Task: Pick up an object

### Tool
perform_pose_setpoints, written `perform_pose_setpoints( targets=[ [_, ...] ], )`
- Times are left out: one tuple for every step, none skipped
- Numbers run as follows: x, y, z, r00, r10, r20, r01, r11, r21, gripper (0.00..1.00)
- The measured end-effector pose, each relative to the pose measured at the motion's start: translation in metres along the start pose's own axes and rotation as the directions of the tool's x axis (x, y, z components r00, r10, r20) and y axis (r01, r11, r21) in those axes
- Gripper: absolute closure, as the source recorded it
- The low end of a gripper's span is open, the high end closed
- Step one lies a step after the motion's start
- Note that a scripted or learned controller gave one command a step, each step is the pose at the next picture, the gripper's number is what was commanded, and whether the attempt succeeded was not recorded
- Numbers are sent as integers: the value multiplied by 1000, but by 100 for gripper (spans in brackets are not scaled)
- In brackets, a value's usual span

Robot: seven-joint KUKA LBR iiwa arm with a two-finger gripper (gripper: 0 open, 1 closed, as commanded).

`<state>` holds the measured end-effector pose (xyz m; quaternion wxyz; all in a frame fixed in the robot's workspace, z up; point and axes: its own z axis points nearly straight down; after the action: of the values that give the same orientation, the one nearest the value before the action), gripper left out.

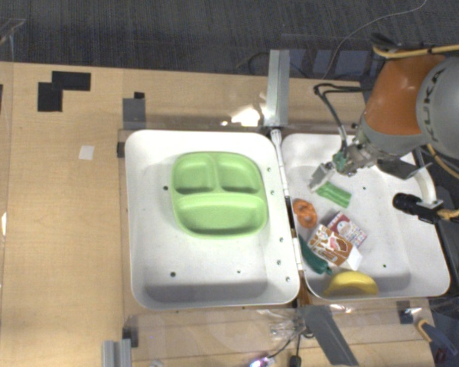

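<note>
While you watched from above, the left bin [138,228], well away from the jaws, held a green divided tray [217,192]. Your arm [413,98] reached over the right bin [413,258], and the gripper [330,170] hung just above a green flat piece [333,195] lying right below the jaws. You could not tell whether the jaws stood apart or together. Further below them lay a red-and-white packet [338,240], then a yellow banana [350,284], a dark teal item [315,258], and an orange round thing [305,212].
</note>
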<state>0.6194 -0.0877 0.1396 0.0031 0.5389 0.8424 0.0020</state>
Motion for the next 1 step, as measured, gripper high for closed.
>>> perform_pose_setpoints(
  targets=[
    [-12, -1, 49, 996, 91, 1, -91, 996, -5, 0]
  ],
)
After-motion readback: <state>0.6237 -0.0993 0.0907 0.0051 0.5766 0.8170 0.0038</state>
